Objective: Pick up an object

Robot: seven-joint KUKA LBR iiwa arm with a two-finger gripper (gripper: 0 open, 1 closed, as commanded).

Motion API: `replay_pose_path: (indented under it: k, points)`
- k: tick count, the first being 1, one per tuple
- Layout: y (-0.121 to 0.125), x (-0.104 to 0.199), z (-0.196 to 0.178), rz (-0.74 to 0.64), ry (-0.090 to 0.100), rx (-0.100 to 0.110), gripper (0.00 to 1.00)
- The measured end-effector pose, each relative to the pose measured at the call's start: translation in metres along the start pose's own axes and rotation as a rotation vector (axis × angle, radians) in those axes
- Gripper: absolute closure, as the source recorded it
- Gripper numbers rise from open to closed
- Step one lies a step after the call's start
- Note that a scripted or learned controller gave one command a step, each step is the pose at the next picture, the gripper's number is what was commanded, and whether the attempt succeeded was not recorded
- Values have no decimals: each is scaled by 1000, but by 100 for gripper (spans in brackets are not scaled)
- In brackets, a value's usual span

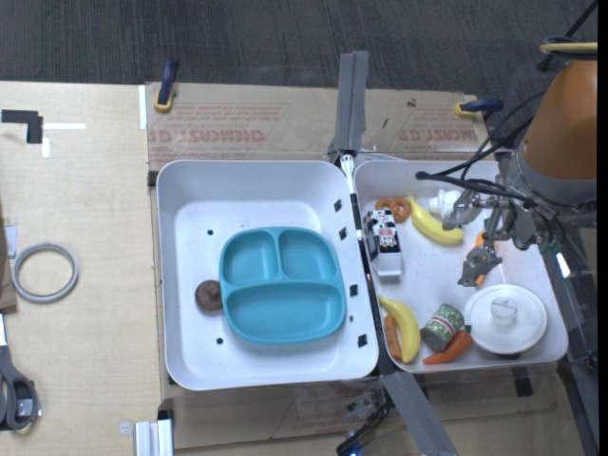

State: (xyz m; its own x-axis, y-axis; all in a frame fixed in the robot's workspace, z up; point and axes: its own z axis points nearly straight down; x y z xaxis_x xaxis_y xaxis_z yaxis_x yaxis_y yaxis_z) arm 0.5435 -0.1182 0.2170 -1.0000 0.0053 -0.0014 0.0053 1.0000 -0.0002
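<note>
Claw [480, 255] hangs over the right bin [556, 350], above the carrot [484, 257]; open or closed I can't tell; I judge the carrot light, stiff, a bit slick; I'd pinch across its middle.

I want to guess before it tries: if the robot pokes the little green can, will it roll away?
Probably. The green can looks tipped on its round side, so a push could roll it. It sits close beside a banana and a carrot, which might stop it quickly. It probably feels stiff.
</note>
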Motion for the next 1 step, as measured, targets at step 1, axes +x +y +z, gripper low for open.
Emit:
replay_pose_path:
  k: [1]
  points:
    - [-3,30,105,-58,-22,4,0]
